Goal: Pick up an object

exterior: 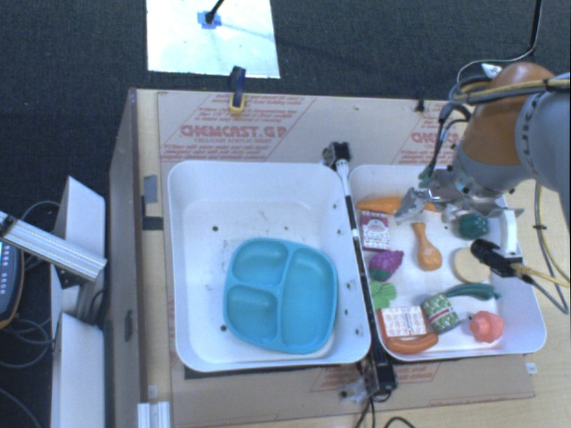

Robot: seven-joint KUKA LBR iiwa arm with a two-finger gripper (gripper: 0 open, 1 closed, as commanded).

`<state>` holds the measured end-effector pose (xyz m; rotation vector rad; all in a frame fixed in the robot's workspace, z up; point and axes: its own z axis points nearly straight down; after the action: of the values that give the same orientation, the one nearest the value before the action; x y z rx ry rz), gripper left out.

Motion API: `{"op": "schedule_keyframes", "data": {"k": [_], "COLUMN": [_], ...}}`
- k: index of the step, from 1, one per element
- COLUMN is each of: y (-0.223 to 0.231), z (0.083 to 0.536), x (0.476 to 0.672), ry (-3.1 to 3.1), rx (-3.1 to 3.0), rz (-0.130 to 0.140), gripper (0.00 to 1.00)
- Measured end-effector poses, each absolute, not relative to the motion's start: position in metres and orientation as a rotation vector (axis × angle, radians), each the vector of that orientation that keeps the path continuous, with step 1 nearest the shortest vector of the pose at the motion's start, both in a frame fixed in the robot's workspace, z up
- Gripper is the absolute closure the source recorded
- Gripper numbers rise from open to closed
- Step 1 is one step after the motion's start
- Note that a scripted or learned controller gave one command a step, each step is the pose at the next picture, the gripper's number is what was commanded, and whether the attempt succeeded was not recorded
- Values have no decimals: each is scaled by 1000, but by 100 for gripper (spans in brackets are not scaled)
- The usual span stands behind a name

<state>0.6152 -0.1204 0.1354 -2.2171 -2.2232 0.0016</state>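
Note:
My gripper (434,201) hangs over the far part of the right bin (526,328), below the grey and orange wrist. Just beneath and beside it lie a tan drumstick-shaped toy (426,248), an orange piece (379,205) to its left and a teal object (471,227) to its right. A small red and white box (376,232) and purple grapes (385,261) rest near the bin's left wall. I see nothing held in the gripper.
Toward the front of the right bin lie a green can (439,312), a pink toy (484,325), a flat printed box (403,321), a green pod (468,290) and a tan disc (466,264). The left bin (205,194) holds a blue divided plate (281,294).

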Motion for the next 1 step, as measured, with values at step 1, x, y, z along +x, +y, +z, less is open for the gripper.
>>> {"op": "schedule_keyframes", "data": {"k": [1], "y": [-141], "z": [84], "x": [609], "ry": [-2222], "rx": [-2220], "rz": [1], "gripper": [0]}}
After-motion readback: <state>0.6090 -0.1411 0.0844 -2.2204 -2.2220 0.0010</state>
